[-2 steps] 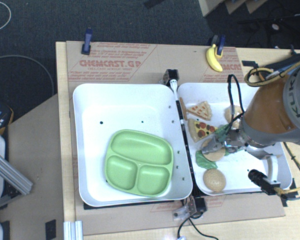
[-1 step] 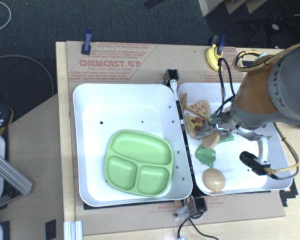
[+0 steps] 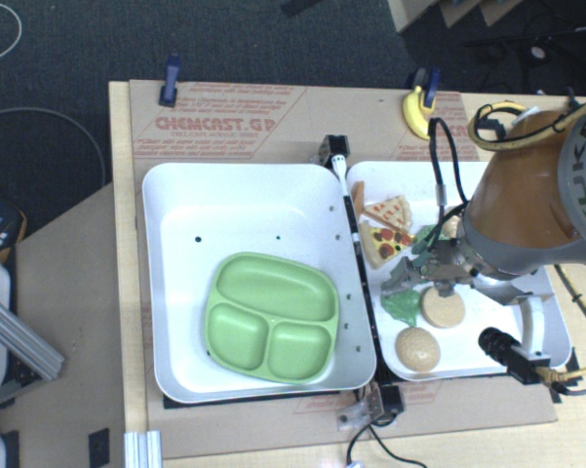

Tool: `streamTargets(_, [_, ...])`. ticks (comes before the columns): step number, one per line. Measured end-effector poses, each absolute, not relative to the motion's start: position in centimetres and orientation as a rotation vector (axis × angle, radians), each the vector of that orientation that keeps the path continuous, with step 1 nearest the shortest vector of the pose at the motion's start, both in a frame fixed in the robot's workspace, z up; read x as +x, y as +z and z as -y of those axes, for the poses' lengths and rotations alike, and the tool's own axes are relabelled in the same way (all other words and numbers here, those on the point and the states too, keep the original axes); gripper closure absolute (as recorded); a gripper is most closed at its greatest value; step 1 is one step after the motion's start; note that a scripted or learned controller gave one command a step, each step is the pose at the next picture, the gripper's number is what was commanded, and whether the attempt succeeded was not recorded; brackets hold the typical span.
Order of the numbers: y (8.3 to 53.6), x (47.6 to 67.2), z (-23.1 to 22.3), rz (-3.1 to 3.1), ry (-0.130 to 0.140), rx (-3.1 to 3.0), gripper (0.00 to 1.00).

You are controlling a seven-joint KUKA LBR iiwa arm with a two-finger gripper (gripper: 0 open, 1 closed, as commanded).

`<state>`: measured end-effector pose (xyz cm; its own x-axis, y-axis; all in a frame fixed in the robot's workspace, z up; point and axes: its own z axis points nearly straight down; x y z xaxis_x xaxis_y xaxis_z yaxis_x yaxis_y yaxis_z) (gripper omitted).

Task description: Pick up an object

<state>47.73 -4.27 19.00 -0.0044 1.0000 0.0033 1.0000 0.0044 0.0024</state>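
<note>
The bench (image 3: 224,115) bears two white bins (image 3: 175,222) side by side.

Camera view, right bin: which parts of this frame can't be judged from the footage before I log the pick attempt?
- tool: its fingers sit under the wrist of the arm, so their state cannot be read.
- green item: partly covered by the tool; its shape and whether it is touched are unclear.
- right bin: its far side is covered by the arm.
- pizza slices: toppings too small to tell.

Single fixed camera above bench (image 3: 273,105); slanted downward (both bins framed)
</note>
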Motion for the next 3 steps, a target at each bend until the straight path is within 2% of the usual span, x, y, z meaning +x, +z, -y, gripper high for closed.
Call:
streamTargets(1, [19.5, 48.0, 4.6, 2.222, -0.002, -2.223, 1.0])
streamTargets(2, [28.8, 48.1, -1.1, 2.235, -0.016, -2.216, 1.0])
streamTargets(3, [35.1, 48.0, -5.3, 2.232, -0.012, -2.217, 1.0])
